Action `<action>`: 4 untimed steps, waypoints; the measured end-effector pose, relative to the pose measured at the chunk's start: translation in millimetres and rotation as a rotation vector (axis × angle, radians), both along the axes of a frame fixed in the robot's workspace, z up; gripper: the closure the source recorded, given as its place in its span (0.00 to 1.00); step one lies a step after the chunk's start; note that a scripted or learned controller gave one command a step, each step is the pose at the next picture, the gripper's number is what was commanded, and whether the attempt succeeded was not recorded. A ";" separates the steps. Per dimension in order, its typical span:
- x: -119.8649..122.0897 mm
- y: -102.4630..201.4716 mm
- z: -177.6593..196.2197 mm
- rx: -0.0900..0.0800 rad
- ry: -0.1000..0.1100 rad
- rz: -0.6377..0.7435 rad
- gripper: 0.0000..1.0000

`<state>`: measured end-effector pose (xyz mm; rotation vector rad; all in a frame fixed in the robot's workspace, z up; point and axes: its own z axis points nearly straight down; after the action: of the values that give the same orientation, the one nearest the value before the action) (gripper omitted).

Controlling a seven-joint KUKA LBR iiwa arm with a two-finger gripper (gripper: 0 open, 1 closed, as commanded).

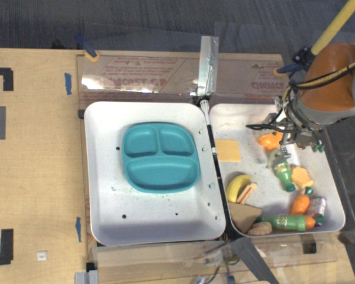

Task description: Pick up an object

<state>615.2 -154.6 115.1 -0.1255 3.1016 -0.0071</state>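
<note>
Lowest in the right bin (337, 209), by its near wall, a green bottle (287, 222) lies on its side with a brown wedge (244, 216) and a tan lump (260, 229) just left of it; across in the left bin (100, 158) sits a teal divided plate (161, 157); rightward come a yellow square (228, 150), a banana (238, 187), a small green bottle (283, 176), an orange carrot (300, 204); the gripper (282, 138) hangs over an orange piece (270, 141), touching or just above it; whether it is spread or closed cannot be told.
</note>
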 end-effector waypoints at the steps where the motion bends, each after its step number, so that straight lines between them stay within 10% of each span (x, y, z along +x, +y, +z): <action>1: 4.5 -11.1 -26.8 0.004 0.026 -0.071 0.00; 2: 9.3 -10.2 -11.5 0.003 0.008 -0.069 1.00; 3: 55.1 43.3 -26.2 0.006 0.025 -0.108 1.00; 4: -52.7 13.9 -25.3 0.005 0.028 -0.183 1.00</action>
<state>562.5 -140.7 89.8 0.1601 3.1285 -0.0025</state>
